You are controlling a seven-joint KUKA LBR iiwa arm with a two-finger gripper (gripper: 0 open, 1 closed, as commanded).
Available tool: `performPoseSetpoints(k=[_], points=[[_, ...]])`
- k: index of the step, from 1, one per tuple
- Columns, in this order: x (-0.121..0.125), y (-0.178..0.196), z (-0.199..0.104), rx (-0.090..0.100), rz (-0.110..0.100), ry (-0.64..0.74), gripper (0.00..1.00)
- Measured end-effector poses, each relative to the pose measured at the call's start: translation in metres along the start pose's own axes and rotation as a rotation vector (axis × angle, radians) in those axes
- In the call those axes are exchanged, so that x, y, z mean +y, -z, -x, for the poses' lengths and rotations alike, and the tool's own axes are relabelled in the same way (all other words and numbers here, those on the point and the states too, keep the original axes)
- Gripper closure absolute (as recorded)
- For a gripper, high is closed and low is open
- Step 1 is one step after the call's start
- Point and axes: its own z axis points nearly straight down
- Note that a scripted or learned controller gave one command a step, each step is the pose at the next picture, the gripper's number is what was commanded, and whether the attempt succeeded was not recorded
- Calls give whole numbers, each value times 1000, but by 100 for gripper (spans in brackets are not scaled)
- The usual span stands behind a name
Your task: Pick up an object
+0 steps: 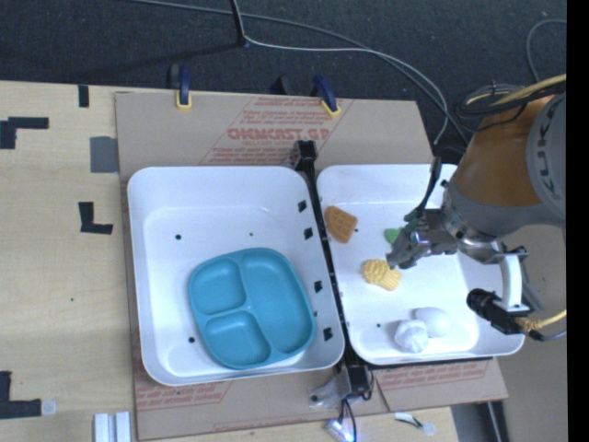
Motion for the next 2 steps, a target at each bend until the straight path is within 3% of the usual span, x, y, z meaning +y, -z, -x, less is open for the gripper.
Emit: performPoseSetpoints(k=[2], points=[[12,18,-106,0,0,0,100]])
